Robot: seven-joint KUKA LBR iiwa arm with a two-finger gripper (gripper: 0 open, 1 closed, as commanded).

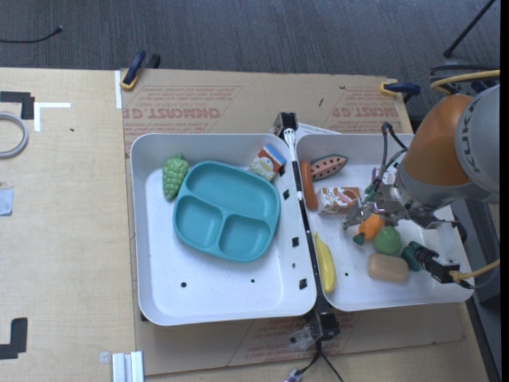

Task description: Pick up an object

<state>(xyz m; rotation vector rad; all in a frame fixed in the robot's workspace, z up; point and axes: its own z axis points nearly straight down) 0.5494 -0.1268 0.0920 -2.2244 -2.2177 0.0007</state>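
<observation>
Claw [364, 220]: low in the right bin [350, 291], at the carrot [370, 227]; finger state cannot be told.
Carrot: beside the green ball [387, 240], touching it.
Tan block [387, 270]: just below the ball.
Banana [325, 265]: along the bin's left wall.
Tray [227, 210]: in the left bin [215, 305].

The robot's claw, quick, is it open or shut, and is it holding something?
Gripper: low in the right bin, right by the orange toy. Whether it is open, shut or holding anything cannot be told.
</observation>
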